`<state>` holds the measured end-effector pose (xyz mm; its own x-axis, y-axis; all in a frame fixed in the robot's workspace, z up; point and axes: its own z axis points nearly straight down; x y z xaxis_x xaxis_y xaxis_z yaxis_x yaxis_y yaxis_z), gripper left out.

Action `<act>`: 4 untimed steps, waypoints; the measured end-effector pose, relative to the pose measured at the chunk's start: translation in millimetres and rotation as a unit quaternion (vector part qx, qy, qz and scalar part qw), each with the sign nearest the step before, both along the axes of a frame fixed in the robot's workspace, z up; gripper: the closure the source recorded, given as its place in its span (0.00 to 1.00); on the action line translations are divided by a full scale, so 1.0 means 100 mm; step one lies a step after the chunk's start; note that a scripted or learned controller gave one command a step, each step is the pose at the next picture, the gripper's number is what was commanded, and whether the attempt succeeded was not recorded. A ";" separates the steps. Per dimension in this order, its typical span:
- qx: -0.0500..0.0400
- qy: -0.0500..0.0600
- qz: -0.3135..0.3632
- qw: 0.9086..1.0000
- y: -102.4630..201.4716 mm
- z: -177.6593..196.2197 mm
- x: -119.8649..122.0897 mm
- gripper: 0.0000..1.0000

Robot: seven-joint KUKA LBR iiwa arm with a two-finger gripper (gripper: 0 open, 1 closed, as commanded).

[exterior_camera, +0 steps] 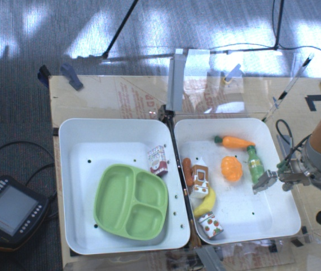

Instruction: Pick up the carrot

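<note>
Nearest the lens, at the frame's right edge, the gripper (277,180) is seen over the right bin (239,230) with its fingers spread and nothing between them. Toward the upper right of that bin, the carrot (236,141) is lying flat, just above a green bottle (255,164).
</note>
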<state>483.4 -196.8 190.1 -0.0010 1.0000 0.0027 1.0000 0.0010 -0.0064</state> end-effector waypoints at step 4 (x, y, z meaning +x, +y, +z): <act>0.000 -0.003 0.233 0.972 -0.15 -0.88 1.61 0.00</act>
